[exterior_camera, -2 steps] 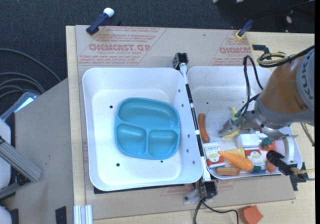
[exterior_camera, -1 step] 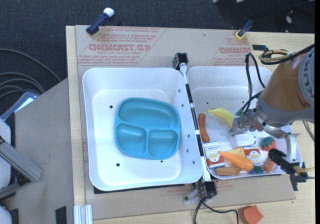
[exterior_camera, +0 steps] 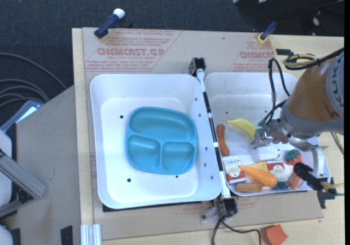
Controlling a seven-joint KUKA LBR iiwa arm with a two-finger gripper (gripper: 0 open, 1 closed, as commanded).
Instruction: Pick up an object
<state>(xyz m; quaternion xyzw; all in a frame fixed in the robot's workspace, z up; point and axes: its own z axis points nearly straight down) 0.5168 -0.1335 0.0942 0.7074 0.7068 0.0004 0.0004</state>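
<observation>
Banana (exterior_camera: 242, 125) lying in right bin (exterior_camera: 240, 82), among toy food piled toward near corner. Gripper (exterior_camera: 261, 139) low just beside it, likely lining up grab. Blue tray (exterior_camera: 161, 140) alone in left bin (exterior_camera: 106, 129).

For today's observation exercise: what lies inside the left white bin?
Inside the left bin lies a blue divided plate with three compartments, nothing on it. Whatever is beneath the plate is covered.
</observation>
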